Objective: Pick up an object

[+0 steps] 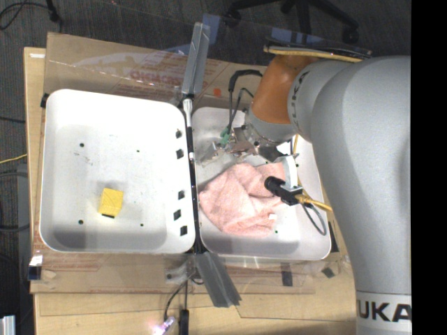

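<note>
Pink cloth [234, 202] lies crumpled in the right bin [307, 246], right of frame centre. Gripper [230, 144] sits just above it at the bin's upper part; whether it is open or closed cannot be told. Yellow block [111, 202] rests in the left bin [105, 117], lower left

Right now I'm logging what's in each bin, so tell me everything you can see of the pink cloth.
The pink cloth is a soft, pale pink fabric, fuzzy like a towel, lying crumpled in folds on the floor of the right bin. It covers much of that bin's middle and lower left, reaching close to the divider side. The gripper sits just above its upper edge, and a black-and-yellow fitting on the arm overlaps its right side. Nothing visibly lifts it.
</note>
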Robot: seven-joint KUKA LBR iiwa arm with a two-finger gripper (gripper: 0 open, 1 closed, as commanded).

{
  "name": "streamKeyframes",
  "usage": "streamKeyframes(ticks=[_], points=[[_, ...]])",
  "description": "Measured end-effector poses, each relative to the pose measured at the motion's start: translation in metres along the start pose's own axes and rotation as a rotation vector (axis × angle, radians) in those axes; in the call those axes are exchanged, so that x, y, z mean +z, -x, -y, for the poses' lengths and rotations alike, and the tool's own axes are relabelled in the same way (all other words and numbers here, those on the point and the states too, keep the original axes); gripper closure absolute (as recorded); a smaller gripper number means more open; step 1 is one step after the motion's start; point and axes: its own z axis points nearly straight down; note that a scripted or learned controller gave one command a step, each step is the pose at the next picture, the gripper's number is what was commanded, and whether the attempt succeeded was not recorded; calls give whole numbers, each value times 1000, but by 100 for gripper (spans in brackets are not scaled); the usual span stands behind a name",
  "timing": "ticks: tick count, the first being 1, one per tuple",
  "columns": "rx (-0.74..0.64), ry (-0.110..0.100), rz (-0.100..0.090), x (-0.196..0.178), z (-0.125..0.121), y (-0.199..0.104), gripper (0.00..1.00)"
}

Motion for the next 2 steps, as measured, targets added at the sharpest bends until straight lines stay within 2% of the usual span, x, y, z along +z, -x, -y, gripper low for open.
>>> streamKeyframes(ticks=[1,2], points=[[-39,2,4,-1,-24,-6,0],[137,4,5,-1,-25,-11,0]])
